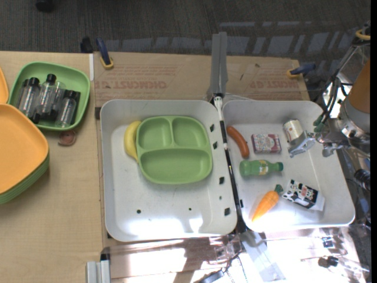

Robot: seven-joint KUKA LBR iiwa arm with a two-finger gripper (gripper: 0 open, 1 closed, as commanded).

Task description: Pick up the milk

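In the right bin (336, 175), at its near right corner, the milk (303, 194) lies flat on the floor, a small black and white carton. Just to its left is the carrot (265, 203), tilted, with the green top pointing toward the milk. A little farther, the green bottle (260, 168) lies on its side near the bin's left wall. Behind it are the sausage (238, 141) and a small red packet (265, 143), and to the right of the packet a silver can (292, 129).

My gripper (313, 144) hangs above the right part of this bin, farther than the milk and apart from it, near the can. My two fingers are spread wide and there is nothing between them.

In the left bin (118, 205) a green divided plate (174, 149) rests, with a yellow banana (131, 139) touching its left edge.
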